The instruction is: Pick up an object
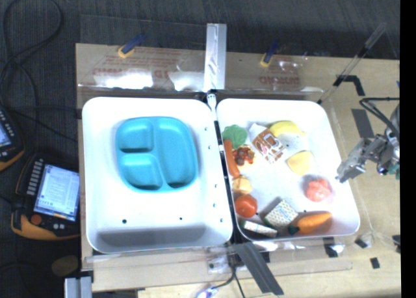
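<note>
My gripper point(346, 170) hangs over the right rim of the right bin point(335, 135), with nothing seen in it. Closest to it is a pink-red ball point(318, 189), just to its lower left. The bin also holds a yellow lemon point(299, 161), a yellow banana point(285, 127), a red-and-white packet point(270, 146), a green leafy piece point(235, 135), a red tomato point(246, 207), a checkered block point(281, 213) and an orange carrot point(313, 220).
The left bin point(97, 225) holds a blue divided plate point(156, 152). A metal divider point(216, 56) stands at the back between the bins. A white tube point(260, 228) lies near the right bin's front wall.
</note>
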Robot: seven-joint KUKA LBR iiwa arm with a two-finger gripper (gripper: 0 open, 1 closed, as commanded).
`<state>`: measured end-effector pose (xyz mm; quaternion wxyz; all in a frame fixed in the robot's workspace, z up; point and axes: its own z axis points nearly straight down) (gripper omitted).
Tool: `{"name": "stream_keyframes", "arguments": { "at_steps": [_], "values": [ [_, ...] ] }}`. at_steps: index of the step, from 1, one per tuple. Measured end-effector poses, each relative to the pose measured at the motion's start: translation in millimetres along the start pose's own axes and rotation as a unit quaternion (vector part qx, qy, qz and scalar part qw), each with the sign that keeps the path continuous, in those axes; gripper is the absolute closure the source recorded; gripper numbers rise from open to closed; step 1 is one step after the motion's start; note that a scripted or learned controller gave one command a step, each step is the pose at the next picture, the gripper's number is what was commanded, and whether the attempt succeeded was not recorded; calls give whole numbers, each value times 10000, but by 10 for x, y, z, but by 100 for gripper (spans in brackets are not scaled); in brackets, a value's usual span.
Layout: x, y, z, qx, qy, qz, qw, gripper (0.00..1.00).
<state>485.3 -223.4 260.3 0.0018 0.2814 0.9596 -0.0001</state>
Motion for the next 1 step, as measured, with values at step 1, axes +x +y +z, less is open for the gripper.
{"name": "stream_keyframes", "arguments": {
  "at_steps": [1],
  "values": [
    [0, 3, -80, -5, 1, 1, 10000, 100]
  ]
}}
